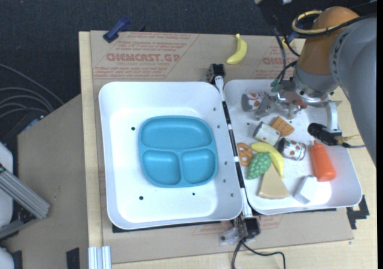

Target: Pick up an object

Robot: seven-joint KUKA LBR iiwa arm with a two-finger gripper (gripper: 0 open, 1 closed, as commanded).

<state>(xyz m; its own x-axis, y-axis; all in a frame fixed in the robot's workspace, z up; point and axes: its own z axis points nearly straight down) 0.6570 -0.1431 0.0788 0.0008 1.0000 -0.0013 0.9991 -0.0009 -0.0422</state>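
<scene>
While we hang over the far side of the right bin (pixel 353 193), our end effector (pixel 281 101) sits low among the clutter, and we cannot tell from this slanted view what state it is in or whether anything is caught in it. It hovers near a small grey and white piece (pixel 251 101) at the back of that bin, just beside an orange cracker-like block (pixel 281 124), so we judge one of these to be the likely target.

Everything we might pick lies in the right bin, crowded together: a banana (pixel 270 153) across the middle, green grapes (pixel 258 165) touching it, a pretzel (pixel 244 153) near the dividing rim, a tan wedge (pixel 273 186) toward the front, an orange bottle (pixel 323 162) and a white block (pixel 310 189) beside it. Such crowding, we think, is why our wrist comes down steeply, to slip between neighbours.

A blue divided plate (pixel 177 149) rests in the left bin (pixel 114 160), well apart from the work. A second banana (pixel 237 51) lies on the table (pixel 149 58) behind both bins, out of play. We judge the pick not yet done.
</scene>
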